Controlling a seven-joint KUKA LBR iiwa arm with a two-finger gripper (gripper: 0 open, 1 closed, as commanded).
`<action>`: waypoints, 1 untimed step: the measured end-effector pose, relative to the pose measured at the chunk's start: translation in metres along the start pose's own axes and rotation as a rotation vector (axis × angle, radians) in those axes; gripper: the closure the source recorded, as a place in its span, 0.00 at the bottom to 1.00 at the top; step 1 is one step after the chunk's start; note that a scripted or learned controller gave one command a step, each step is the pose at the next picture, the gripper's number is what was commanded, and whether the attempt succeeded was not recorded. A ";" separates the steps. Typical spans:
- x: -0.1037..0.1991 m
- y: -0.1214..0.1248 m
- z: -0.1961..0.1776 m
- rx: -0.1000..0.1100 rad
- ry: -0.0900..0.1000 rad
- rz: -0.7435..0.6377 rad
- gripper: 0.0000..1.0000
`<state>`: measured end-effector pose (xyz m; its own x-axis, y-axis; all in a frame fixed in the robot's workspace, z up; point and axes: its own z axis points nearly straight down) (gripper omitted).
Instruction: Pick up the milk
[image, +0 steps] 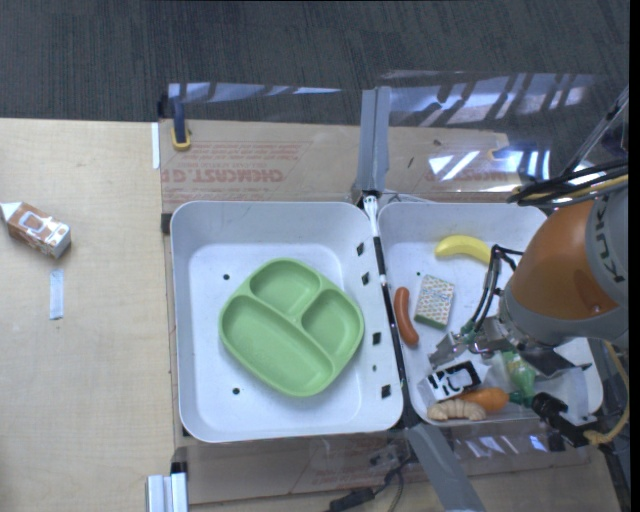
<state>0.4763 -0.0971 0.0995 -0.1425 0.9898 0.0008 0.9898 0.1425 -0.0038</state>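
**A:** so the pincer (462, 345) is down low in the right white bin (400, 225), just right of the red sausage (405, 316). honestly can't tell how its jaws stand, too cluttered there.

**B:** and the milk? I see a small white-and-black carton (453, 380) lying flat just below the sausage, right under the pincer. Touching or not, can't say.

**A:** yep. Yellow banana (462, 247) above the sausage, green speckled packet (435, 301) just to its right, orange carrot (487, 399) below. Green divided plastic plate (291, 327) sits in the left bin (190, 330), left of the sausage.
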 end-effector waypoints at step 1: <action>0.000 0.000 0.008 0.000 0.000 -0.046 0.00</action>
<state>0.4765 -0.0973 0.0910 -0.1876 0.9823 0.0010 0.9822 0.1876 -0.0033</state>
